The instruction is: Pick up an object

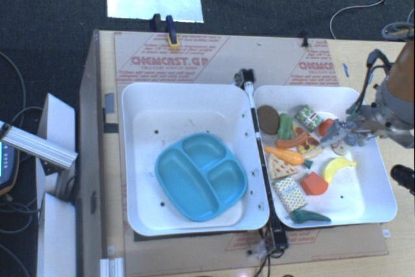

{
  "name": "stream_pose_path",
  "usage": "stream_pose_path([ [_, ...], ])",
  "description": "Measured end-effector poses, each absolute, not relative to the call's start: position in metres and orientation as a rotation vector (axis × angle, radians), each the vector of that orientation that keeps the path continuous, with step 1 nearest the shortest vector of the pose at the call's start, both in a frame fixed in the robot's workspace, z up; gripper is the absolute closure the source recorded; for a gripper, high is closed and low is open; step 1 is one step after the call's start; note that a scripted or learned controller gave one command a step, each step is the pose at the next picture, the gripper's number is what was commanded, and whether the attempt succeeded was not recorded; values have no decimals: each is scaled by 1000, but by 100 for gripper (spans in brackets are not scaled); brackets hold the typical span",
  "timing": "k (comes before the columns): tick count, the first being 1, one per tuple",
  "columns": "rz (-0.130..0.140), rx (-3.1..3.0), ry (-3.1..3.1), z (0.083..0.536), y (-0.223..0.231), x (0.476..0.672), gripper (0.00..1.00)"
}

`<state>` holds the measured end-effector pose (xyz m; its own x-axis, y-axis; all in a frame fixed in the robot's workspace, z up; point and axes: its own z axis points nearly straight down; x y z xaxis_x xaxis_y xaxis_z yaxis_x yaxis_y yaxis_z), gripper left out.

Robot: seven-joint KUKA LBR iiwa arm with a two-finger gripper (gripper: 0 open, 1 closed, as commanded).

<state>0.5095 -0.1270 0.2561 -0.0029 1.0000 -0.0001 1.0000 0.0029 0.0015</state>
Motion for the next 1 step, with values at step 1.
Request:
stream_pose_path([
  [1,0,2218,2226,184,-56,547,0],
])
